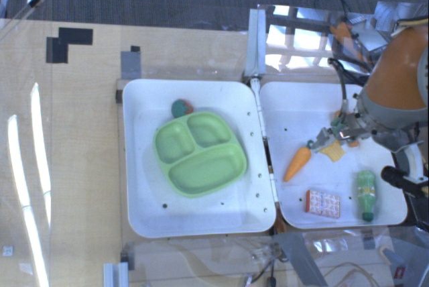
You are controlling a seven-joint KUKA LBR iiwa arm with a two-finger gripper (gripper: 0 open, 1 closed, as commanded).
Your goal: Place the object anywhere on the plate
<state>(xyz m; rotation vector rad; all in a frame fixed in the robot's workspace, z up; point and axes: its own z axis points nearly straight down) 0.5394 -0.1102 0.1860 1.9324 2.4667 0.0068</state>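
Green plate [200,153] sits in the left bin [141,212]; the gripper [328,136] hovers above the carrot [297,163], its grip impossible to tell.

Left bin [144,212]: I'm seeing green sectioned plastic plate [200,153]. Right bin [295,104]: orange toy carrot [297,163], green bottle [365,194], patterned red box [323,204].

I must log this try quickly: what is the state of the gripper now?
Gripper: low over the right bin, just above the carrot; open or shut cannot be told.
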